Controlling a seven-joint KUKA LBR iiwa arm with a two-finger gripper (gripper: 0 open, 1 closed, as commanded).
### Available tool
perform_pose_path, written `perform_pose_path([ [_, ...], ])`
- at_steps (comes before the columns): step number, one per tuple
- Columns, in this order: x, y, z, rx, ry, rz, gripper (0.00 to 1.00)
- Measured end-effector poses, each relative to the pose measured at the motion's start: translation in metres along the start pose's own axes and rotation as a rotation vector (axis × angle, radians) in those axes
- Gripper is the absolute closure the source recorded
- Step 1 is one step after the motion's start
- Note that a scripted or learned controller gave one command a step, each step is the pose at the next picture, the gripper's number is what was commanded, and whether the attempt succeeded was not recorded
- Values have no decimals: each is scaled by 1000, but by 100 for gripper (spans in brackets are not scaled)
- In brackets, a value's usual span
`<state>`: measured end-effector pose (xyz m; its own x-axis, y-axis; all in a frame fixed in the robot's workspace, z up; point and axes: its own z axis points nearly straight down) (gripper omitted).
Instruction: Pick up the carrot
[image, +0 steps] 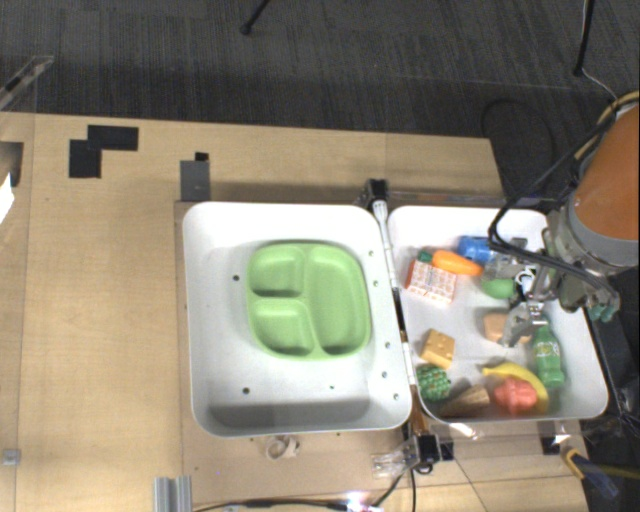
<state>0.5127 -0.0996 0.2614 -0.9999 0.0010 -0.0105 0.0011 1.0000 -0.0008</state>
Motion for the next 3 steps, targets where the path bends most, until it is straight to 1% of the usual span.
perform_pose_path([
  [1, -39, -2, 148, -1, 6, 191, 0],
  [2, -104, 36, 74, -3, -4, 591, 0],
  [3, -129, 2, 165, -6, -16, 703, 0],
])
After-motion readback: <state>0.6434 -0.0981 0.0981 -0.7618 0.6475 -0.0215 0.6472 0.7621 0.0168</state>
